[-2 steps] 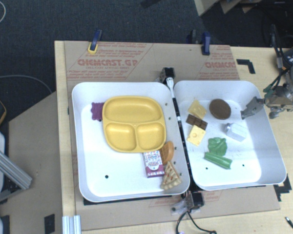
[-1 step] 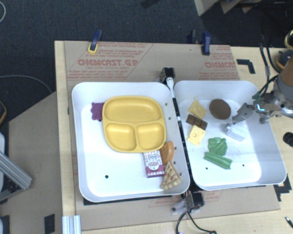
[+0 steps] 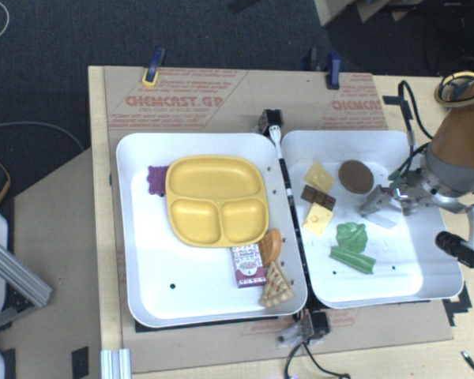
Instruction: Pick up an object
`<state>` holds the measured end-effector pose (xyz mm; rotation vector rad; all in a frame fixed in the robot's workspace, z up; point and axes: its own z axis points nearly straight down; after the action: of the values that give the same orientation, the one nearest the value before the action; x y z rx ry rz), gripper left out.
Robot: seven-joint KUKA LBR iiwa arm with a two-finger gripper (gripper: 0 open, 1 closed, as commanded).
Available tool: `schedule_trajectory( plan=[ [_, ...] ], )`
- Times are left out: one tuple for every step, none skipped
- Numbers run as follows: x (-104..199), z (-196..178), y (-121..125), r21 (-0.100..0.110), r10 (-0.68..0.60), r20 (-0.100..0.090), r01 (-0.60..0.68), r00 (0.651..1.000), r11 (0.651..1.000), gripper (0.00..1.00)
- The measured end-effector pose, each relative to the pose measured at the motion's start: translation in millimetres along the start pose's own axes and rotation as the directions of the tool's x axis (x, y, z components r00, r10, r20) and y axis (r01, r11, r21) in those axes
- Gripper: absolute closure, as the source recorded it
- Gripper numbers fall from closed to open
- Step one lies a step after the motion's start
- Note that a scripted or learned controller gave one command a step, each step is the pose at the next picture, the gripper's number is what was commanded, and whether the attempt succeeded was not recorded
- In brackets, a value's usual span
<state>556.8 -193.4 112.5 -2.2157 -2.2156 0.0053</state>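
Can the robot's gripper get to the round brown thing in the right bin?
Probably yes. The gripper hangs just right of the round brown disc, and nothing lies between them. The disc sits alone on the right bin floor, apart from the yellow cheese wedge to its left.

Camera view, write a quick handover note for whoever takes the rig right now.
Pincer: low over the right bin, near the round brown piece; nothing visibly between its fingers.
Right bin: yellow cheese wedges, a brown block, green pieces.
Left bin: yellow divided tray, purple item, small carton, waffle piece.
Done: nothing lifted.
Left: grasp and lift one object.
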Motion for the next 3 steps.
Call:
schedule_trajectory(
  plan=[
    [0, 29, 0, -0.006, 0.0, 0.003, 0.0, 1.0, 1.0, 0.0],
    [0, 17, 1, -0.01, 0.001, 0.004, 0.0, 1.0, 1.0, 1.0],
    [-2, -37, 12, -0.016, -0.001, 0.007, 0.001, 1.0, 1.0, 1.0]
  ],
)
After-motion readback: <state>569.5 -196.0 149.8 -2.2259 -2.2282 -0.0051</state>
